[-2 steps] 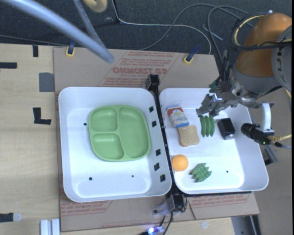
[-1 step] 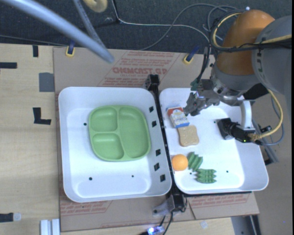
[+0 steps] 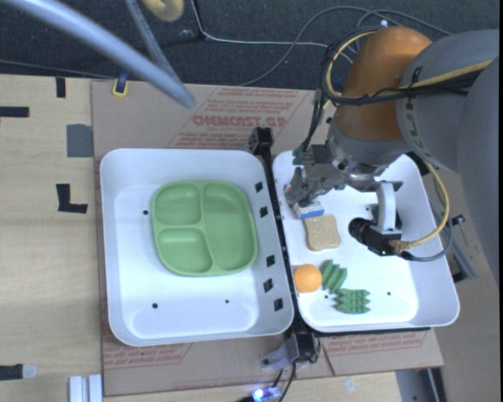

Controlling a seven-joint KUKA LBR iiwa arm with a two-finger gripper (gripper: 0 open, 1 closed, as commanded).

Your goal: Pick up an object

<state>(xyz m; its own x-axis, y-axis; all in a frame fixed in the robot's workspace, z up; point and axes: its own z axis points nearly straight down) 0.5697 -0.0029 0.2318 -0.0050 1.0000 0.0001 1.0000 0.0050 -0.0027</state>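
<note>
Bins come first in the count: two shallow white ones sit side by side on a cardboard sheet printed in red, the left bin in the centre-left of the frame and the right bin in the centre-right, their inner walls touching along a line of black clips. One green divided plate with three compartments lies flat in the middle of the left bin. Four small items lie in the lower left part of the right bin: one tan sponge-like block with a blue strip along its upper edge, one orange ball just below it against the bin's left wall, and two green pod-like pieces, one touching the ball's right side and one just below and to the right of that. One grey arm with an orange band reaches in from the upper right of the frame, and its gripper hangs low over the upper left of the right bin, just above the tan block's blue end. Whether the pincer is spread or pressed together cannot be told from this angle, and nothing is seen between its tips. One black cylindrical fitting with a yellow cable sits just right of the tan block, under the wrist. One grey bar crosses the upper left corner.
</note>
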